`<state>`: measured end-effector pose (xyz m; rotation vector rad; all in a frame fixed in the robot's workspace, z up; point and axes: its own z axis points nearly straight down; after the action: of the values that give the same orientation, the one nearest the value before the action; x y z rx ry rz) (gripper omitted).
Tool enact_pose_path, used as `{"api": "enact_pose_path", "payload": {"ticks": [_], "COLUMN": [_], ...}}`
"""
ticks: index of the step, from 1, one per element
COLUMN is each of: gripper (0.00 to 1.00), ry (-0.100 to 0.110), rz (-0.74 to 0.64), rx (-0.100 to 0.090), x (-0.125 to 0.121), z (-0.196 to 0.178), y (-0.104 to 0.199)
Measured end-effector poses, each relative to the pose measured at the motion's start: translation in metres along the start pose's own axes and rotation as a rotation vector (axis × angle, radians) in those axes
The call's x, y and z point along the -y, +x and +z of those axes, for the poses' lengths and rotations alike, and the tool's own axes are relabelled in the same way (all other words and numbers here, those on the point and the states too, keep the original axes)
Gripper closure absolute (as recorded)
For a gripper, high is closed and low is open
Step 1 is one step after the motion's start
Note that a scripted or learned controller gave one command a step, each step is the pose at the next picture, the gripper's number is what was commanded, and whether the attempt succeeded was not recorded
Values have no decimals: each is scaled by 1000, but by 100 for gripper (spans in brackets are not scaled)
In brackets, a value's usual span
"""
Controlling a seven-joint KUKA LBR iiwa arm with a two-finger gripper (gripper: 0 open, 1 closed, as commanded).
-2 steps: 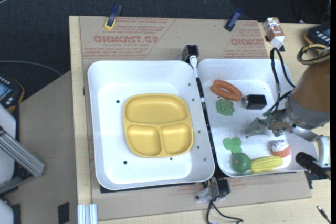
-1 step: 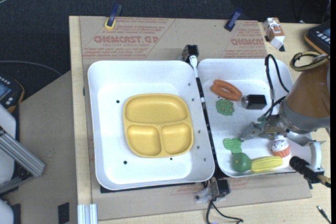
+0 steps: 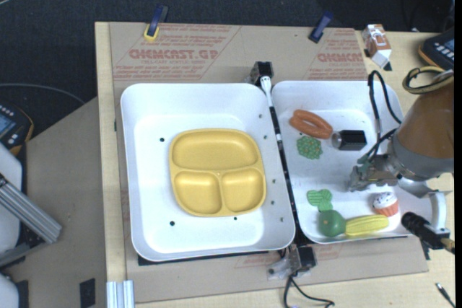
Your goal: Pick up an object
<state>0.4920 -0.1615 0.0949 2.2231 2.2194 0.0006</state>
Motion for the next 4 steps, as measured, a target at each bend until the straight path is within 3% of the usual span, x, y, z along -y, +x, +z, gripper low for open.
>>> {"api": "enact_pose_path", "payload": {"ticks": [2, 3, 4], "gripper": [100, 100, 100], "ry": [-6, -6, -4], "rz": [-3, -3, -8], "rx": [3, 3, 0], "x": [13, 12, -24], "z": [-99, -132, -134], "y": [4, 4, 45]}}
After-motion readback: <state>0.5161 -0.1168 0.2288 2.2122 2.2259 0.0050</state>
